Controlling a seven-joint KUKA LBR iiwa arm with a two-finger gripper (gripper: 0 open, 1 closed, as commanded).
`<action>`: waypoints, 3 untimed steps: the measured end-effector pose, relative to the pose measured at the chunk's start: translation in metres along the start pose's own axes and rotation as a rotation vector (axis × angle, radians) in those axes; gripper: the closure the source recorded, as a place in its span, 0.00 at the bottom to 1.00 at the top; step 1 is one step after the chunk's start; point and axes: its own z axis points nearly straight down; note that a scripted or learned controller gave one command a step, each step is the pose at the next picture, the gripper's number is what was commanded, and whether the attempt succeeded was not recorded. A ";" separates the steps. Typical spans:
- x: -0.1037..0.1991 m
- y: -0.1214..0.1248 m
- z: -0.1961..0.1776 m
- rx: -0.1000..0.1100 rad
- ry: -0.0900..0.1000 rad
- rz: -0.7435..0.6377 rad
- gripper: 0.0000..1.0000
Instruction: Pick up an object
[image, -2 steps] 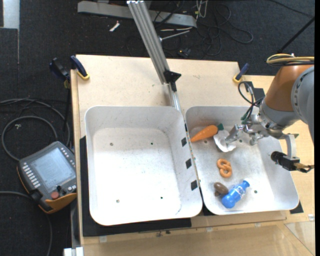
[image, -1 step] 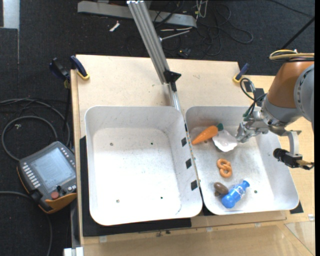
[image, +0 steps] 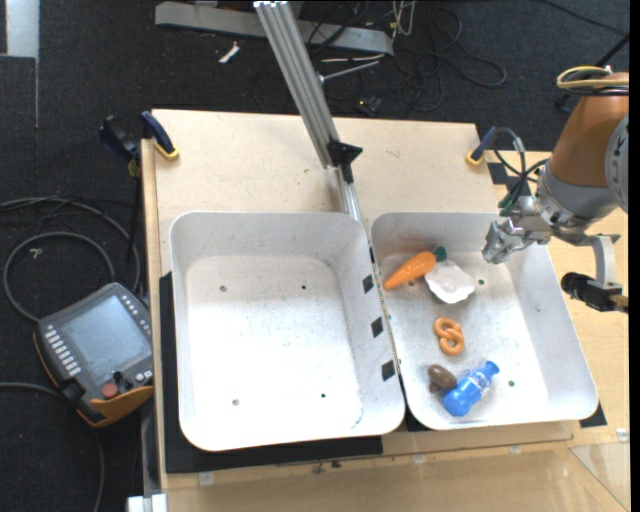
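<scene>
The right bin (image: 560, 330) holds an orange carrot (image: 411, 269), a white shell-like piece (image: 449, 283), an orange pretzel (image: 449, 335), a small brown lump (image: 440, 377) and a blue bottle (image: 468, 389). My gripper (image: 499, 246) hangs over the bin's far right part, right of the white piece and apart from it. Nothing shows between its fingers. Whether they are open or shut is too small to tell.
The left bin (image: 190, 300) lies beside the right one. A slanted metal pole (image: 305, 85) runs from the top to the bins' shared far corner. Clamps (image: 158, 135) sit at the bench's far corners. A teach pendant (image: 95, 345) lies on the floor at left.
</scene>
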 end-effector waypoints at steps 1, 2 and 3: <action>-0.002 -0.001 -0.064 -0.001 -0.001 0.001 1.00; -0.002 0.001 -0.096 0.002 0.000 0.001 1.00; 0.043 -0.021 -0.096 0.008 0.004 -0.003 1.00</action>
